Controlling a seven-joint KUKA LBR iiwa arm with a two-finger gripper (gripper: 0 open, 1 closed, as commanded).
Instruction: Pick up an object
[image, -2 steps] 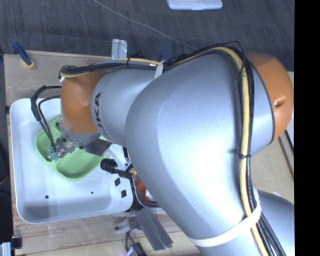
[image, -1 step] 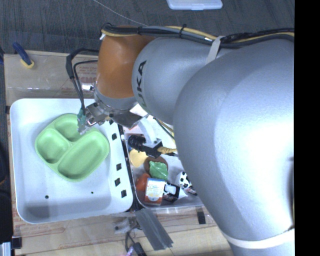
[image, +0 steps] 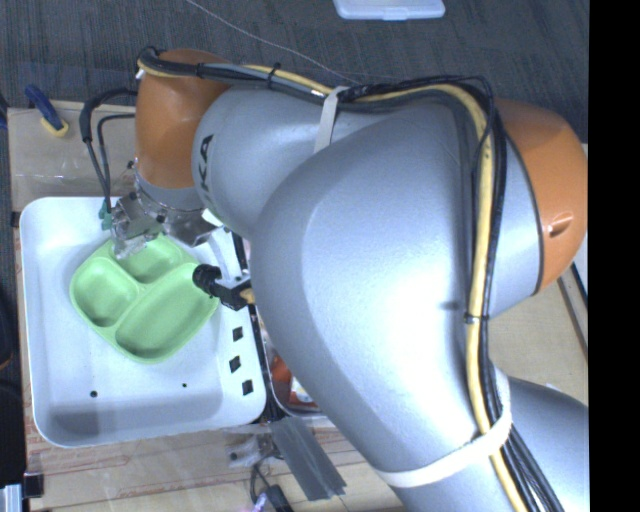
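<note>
A pale green divided plate (image: 143, 298) with three compartments lies in the left white bin (image: 60, 400), toward its back right. My gripper (image: 128, 236) hangs over the plate's far rim, close to or touching it, below the orange wrist band. The bulk of the grey arm covers the view's right side and hides most of the right bin.
The left bin's front and left floor is bare white. A blue and yellow tool (image: 45, 108) lies on the bench beyond the bin's back left corner. A small patch of something orange-red (image: 281, 378) shows in the right bin under the arm.
</note>
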